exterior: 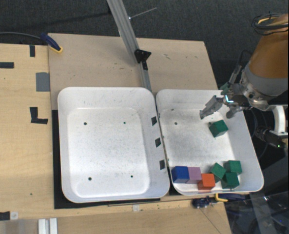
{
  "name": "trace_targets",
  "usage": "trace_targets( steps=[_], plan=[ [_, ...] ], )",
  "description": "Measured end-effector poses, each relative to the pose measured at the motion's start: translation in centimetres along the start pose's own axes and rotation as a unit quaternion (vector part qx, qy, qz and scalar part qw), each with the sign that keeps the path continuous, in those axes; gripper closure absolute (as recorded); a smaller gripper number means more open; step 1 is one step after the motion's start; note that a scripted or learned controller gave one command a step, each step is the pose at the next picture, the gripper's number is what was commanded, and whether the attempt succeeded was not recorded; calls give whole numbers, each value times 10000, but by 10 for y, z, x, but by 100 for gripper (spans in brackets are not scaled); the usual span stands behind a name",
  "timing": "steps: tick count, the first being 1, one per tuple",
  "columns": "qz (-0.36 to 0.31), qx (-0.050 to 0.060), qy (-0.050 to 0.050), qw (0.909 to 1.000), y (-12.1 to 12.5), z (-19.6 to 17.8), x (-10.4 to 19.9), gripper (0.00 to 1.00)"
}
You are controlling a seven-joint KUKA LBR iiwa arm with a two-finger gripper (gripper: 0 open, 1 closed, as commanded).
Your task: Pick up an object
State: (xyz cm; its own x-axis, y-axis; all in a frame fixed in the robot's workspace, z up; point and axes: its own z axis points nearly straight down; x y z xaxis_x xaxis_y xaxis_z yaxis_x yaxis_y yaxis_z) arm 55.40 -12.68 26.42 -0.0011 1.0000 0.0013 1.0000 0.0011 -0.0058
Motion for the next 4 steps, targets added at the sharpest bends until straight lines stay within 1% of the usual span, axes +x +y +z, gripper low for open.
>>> trace_targets(
  steps=[1, 2, 4],
  plan=[
    [-6, -23, -3, 10000, 1, -3, 0, 0],
    [-1, 7, -6, 10000, 8, 57, 6, 0],
    [0, 5, -5, 10000, 10, 147, 14, 0]
  ],
)
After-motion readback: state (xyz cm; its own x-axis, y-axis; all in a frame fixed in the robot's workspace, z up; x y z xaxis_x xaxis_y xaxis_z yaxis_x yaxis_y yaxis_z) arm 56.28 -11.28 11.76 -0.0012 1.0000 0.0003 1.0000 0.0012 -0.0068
